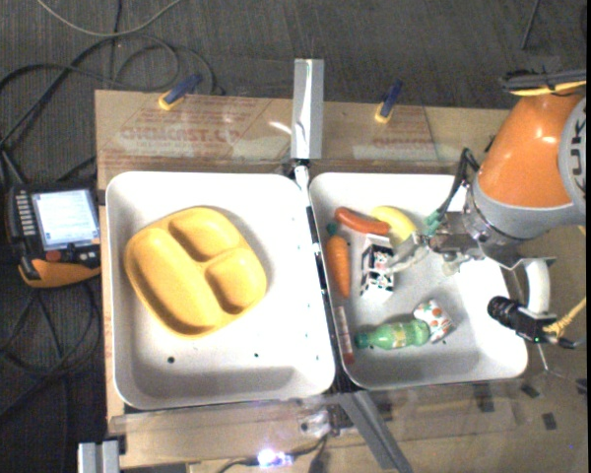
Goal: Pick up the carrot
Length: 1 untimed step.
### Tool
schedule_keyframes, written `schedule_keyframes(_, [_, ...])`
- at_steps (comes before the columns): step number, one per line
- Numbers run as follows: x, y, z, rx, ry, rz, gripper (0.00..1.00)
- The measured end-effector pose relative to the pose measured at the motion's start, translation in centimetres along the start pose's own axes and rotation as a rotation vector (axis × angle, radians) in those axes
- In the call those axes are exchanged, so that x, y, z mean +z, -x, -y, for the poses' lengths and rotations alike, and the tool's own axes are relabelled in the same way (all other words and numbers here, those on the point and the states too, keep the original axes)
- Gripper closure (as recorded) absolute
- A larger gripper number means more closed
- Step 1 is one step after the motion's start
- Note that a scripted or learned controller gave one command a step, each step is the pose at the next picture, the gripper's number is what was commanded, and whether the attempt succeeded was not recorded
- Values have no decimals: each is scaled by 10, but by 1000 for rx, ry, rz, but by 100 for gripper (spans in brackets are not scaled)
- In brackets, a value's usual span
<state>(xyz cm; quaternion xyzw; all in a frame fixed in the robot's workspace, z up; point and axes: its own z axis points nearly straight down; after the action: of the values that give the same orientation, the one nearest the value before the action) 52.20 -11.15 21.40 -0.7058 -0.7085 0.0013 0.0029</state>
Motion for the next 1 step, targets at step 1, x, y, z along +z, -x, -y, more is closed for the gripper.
schedule_keyframes(1, [109, -16, -53, -162, 1, 1, 0])
